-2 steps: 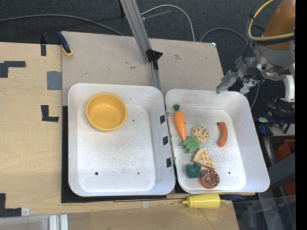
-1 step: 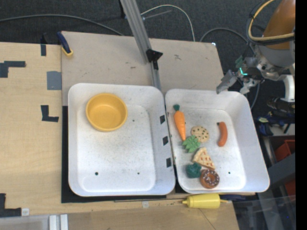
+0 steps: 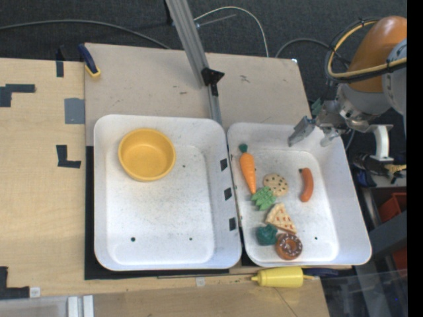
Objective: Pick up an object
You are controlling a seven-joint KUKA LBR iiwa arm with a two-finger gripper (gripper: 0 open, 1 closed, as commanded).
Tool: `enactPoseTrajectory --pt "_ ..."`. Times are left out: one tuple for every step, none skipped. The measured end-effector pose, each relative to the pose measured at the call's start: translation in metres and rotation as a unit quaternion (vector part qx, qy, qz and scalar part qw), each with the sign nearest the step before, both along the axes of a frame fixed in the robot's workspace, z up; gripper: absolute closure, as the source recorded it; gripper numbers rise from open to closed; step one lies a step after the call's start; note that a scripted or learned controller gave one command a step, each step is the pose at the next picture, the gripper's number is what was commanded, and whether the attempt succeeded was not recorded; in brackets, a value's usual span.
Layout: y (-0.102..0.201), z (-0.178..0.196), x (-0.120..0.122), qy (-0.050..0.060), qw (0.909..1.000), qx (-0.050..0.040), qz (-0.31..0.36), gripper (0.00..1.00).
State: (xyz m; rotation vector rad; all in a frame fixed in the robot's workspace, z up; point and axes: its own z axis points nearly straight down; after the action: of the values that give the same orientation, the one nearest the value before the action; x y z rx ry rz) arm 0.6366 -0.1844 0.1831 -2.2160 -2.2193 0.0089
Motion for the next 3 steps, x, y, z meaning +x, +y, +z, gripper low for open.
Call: enactPoseTrajectory --pt "0.001 -0.044 -0.001 -0.001 1.0000 -0.0003 0.000 0.00" --pt "0.002 -0.097 -0.001 -0.002 1.0000 -0.0007 0.000 0.00" --pt "0.002 -0.085 0.000 -0.003 1.0000 -0.0007 0.001 1.00"
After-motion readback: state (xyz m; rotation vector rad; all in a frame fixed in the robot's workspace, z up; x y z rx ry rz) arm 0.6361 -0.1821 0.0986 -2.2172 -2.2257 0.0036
